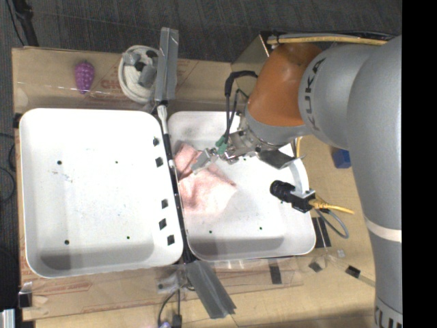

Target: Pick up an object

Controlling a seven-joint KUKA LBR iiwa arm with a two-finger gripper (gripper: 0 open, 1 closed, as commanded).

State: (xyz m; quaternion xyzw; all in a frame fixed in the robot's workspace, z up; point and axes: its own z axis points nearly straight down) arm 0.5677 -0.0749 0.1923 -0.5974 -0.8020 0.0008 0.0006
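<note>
End effector (208,154) low in right bin (287,241), tips at upper edge of pink cloth (205,183) lying crumpled against left wall, bulk of cloth down-left of tips, long axis slanting toward bin middle; finger state: cannot tell.

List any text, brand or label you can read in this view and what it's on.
"KUKA": grey letters, partly cut off, on the arm casing beside its orange band.
Faint reddish print on the bench behind the left bin: too blurred to read.
Nothing else legible.
</note>
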